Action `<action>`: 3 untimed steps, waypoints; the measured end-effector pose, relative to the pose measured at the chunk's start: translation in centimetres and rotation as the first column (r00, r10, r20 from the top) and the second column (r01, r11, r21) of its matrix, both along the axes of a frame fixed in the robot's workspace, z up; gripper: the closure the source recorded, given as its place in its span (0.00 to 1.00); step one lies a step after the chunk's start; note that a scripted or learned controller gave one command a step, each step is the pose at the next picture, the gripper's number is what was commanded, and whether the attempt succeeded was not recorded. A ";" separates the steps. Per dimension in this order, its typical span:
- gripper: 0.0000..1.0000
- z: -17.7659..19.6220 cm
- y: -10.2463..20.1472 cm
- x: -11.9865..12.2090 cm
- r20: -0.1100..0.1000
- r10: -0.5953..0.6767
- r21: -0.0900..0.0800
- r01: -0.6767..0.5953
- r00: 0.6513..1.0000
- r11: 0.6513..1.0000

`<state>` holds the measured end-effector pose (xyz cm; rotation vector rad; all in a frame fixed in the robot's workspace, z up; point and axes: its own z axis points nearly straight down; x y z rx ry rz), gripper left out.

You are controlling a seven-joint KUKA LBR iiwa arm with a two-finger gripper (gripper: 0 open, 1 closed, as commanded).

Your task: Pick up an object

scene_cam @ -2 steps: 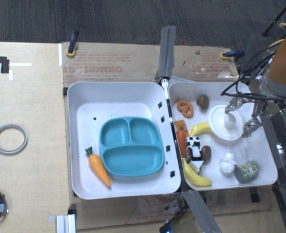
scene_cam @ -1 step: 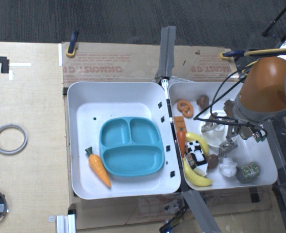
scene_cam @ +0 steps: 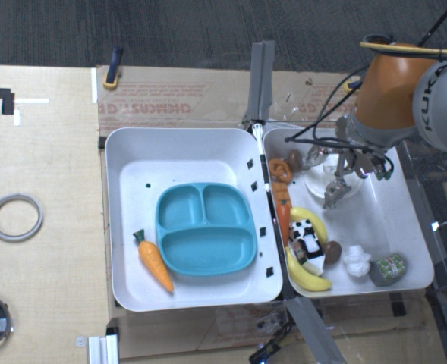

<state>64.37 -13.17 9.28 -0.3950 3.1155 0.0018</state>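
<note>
Camera view: looking down at a slant on a wooden bench (scene_cam: pixel 41 279) with two white bins side by side.
Arm: grey with an orange band (scene_cam: pixel 386 89), entering from the right and hanging over the right bin.
Left bin (scene_cam: pixel 124 165): one, well left of the fingers, across the divider; it holds a teal divided plate and a carrot.
Right bin (scene_cam: pixel 409 226): one, directly under the gripper; everything else to pick from lies in it.
Teal plate (scene_cam: pixel 206 228): one, three compartments, far left of the fingers.
Gripper (scene_cam: pixel 343 184): pointing down into the upper middle of the right bin, over a pale round dish (scene_cam: pixel 318 182).
Fingers: metal, slightly parted as far as I can tell; nothing is visible between them.
Bananas (scene_cam: pixel 308 275): a yellow pair as far as I can count, below and left of the fingers, curving round a black-and-white toy (scene_cam: pixel 306 243).
Carrot (scene_cam: pixel 155 264): one, orange, beside the plate's lower left corner, far left of the fingers.
Red-orange piece (scene_cam: pixel 283 211): one, along the bin's left wall, left of the fingers.
Pretzel-like brown item (scene_cam: pixel 281 170): one, left of the fingers, near the top of that wall.
Green-grey lump (scene_cam: pixel 388 268): one, below and right of the fingers.
White crumpled item (scene_cam: pixel 355 261): one, straight below the fingers, well apart.
Obstruction: black cables (scene_cam: pixel 322 131) trail from the wrist across the bin's upper edge.
Tape roll (scene_cam: pixel 14 217): one, on the bench, far left.
</note>
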 end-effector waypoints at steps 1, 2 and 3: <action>0.00 0.0 -0.2 -6.1 0.002 0.188 -0.002 -0.188 0.982 0.982; 0.00 0.0 3.1 1.7 0.004 0.112 -0.001 -0.112 0.994 0.994; 0.00 0.0 3.6 -5.9 0.003 0.117 -0.001 -0.117 0.993 0.993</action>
